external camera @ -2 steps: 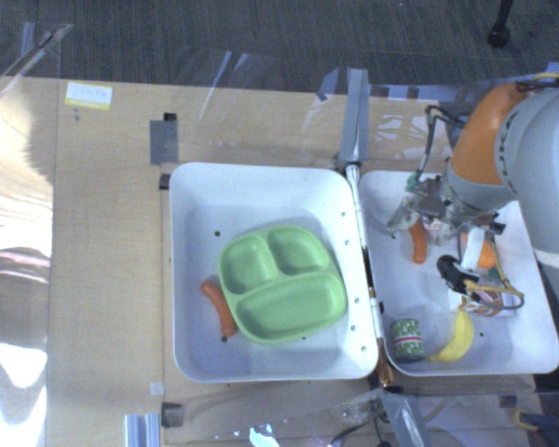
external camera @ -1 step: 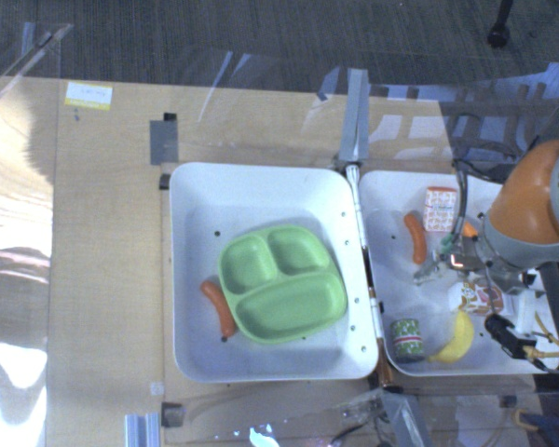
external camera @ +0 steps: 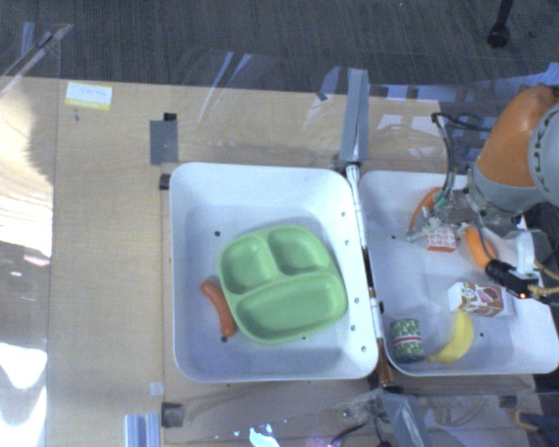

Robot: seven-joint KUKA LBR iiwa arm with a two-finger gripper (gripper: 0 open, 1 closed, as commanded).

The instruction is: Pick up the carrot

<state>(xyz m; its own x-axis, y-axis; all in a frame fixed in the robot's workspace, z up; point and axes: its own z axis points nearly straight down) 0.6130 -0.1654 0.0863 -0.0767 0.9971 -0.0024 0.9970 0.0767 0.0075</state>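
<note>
The wooden table (external camera: 102, 250) carries two white bins. I see the tool (external camera: 440, 220) low in the right bin (external camera: 531, 352), near its far left part; I cannot tell its state. The carrot (external camera: 421, 209) lies just beside the tool, at the tool's left.

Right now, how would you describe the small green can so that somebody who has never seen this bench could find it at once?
Start at the right bin of the two white ones. Go to its corner nearest the bottom of the view, on the side next to the other bin: the can is there, just left of the yellow banana. It is the only green, round-sided thing in that bin.
</note>
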